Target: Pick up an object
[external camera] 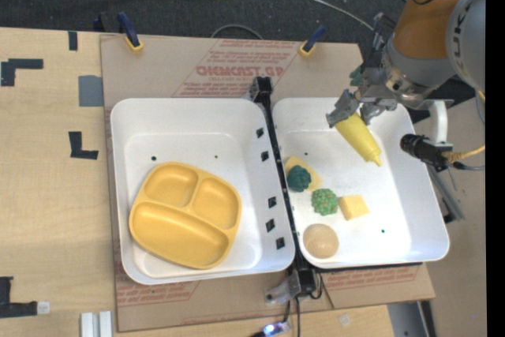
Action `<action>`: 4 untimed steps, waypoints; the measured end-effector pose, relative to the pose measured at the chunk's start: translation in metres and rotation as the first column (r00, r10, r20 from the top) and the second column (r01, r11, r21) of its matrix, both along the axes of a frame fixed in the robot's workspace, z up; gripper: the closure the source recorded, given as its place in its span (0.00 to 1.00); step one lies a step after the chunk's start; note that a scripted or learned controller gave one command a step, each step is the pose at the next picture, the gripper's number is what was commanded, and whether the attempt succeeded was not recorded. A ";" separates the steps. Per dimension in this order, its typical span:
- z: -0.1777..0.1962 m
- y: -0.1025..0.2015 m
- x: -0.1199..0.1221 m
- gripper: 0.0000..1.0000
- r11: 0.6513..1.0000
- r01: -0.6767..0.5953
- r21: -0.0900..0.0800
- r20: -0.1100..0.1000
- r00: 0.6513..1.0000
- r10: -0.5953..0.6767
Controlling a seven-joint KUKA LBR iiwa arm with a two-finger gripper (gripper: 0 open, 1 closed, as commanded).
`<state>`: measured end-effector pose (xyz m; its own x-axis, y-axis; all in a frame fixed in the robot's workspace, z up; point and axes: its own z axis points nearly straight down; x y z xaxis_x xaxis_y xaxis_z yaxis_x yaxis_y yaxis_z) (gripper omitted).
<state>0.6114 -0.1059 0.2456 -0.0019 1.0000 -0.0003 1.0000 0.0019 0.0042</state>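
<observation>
Cardboard sheet (237, 71) printed "CHEMCAST GP" in red, gripper (357, 108) clenched on yellow mustard bottle (361, 138) near right bin (410, 193) back edge.

Claw (357, 108) at two o'clock over the right bin (410, 245), gripping a yellow bottle (361, 138) between its fingers. Right bin holds two broccoli pieces (324, 201), cheese wedge (353, 207) and bun (320, 240). Left bin (158, 116), nine o'clock: yellow divided plate (185, 214).
</observation>
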 end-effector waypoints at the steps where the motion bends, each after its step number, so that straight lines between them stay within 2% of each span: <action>1: -0.015 0.052 -0.016 1.00 1.000 -0.003 0.001 -0.007 1.000 0.003; 4: -0.041 0.202 -0.071 1.00 1.000 -0.004 0.001 -0.009 1.000 0.004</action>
